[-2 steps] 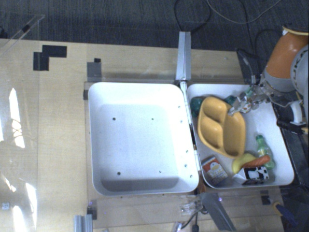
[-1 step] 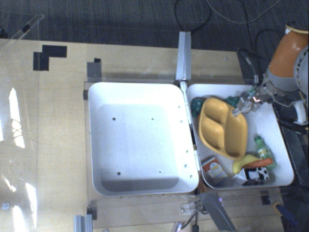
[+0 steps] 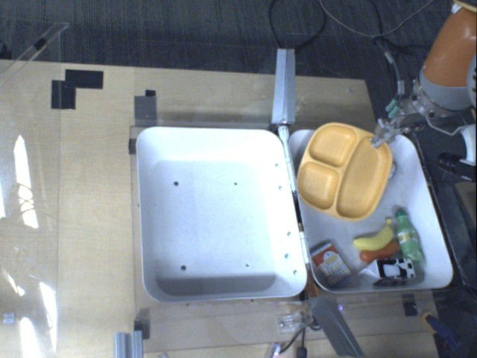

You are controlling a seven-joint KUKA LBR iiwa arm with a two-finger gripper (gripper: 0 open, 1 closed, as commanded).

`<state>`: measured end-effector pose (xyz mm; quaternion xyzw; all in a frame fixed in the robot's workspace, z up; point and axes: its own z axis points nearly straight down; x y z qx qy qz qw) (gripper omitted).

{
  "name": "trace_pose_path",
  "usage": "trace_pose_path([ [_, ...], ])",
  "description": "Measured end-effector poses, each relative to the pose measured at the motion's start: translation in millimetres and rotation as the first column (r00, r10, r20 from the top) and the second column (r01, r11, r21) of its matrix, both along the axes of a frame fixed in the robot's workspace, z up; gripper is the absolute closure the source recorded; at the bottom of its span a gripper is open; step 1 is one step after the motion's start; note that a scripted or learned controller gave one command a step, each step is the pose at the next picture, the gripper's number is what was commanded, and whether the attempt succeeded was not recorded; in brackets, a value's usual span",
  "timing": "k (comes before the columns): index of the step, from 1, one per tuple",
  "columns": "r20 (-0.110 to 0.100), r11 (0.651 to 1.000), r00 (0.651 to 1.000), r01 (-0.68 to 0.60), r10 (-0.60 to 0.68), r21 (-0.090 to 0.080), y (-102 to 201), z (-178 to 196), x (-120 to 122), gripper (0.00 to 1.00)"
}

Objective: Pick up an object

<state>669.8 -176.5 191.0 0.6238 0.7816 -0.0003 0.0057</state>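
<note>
My smooth yellow plastic divided plate [image 3: 344,170] looks softly glossy; both matt white plastic bins [image 3: 216,200] sit on pale wood bench [image 3: 82,222].

Yellow divided plate [image 3: 344,170] tilted in right bin [image 3: 436,222]

Two white bins [image 3: 216,274] side by side, wooden bench [image 3: 74,222], black cables [image 3: 298,13] behind.

Yellow divided plate [image 3: 344,170], white bins [image 3: 216,144], yellow banana [image 3: 374,239], green bottle [image 3: 407,239]
</note>
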Motion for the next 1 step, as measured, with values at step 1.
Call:
trace_pose_path([
  [1,0.0,1.0,1.0,-0.002,0.002,0.005,3.1,0.3,0.8,0.0],
])
